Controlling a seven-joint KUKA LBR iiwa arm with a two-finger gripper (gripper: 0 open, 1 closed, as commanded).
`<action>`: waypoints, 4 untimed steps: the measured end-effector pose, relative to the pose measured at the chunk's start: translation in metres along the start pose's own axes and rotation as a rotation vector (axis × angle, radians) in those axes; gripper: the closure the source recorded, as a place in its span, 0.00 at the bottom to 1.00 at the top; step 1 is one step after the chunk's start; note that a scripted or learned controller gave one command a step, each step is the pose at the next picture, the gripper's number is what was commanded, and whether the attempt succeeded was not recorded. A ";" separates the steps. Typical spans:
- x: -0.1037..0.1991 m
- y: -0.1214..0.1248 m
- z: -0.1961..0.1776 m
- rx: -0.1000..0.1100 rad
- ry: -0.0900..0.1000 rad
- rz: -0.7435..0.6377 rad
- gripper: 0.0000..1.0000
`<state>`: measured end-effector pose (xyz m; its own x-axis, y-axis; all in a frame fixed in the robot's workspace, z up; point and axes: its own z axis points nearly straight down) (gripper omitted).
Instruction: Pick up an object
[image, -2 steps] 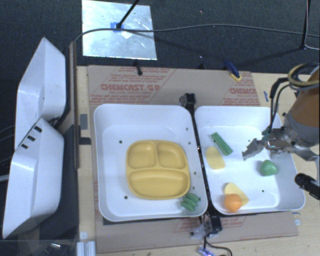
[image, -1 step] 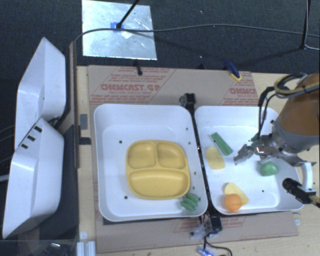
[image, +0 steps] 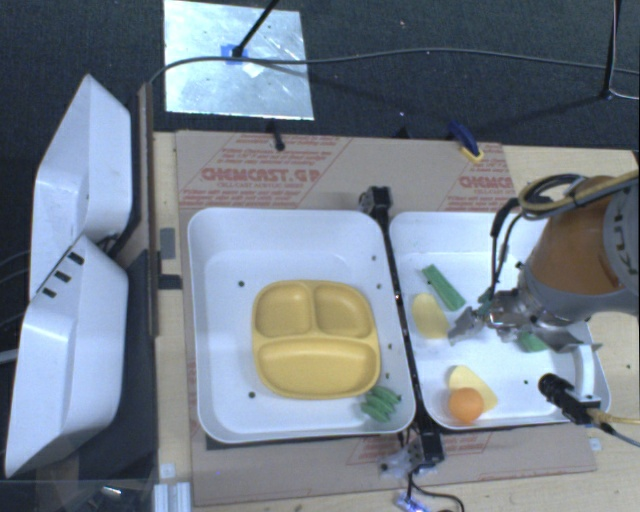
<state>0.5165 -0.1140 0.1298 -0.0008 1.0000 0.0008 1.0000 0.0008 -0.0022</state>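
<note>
Right bin (image: 520, 420): orange ball (image: 466, 404) at the near edge, touching a yellow wedge (image: 472, 380). Jaws (image: 468, 324) hover beside the yellow piece (image: 430, 315); their state cannot be determined. Green stick (image: 441, 286) lies beyond.

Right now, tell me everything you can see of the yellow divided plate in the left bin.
The yellow divided plate is a rounded-rectangle tray, smooth and matte like plastic, moulded with three compartments: two smaller ones on the far side and one wide one nearer the camera. All three look bare. It lies flat, right side up, near the middle of the left bin. A small green object lies just off its near right corner; whether they touch is unclear.
</note>
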 end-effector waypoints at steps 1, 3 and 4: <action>-0.001 0.001 -0.012 -0.004 -0.001 0.001 1.00; -0.006 -0.002 -0.128 -0.009 -0.002 0.000 1.00; -0.006 -0.001 -0.170 -0.007 -0.001 0.000 1.00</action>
<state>0.5155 -0.1202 0.2996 -0.0008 1.0000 -0.0005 1.0000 0.0008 0.0046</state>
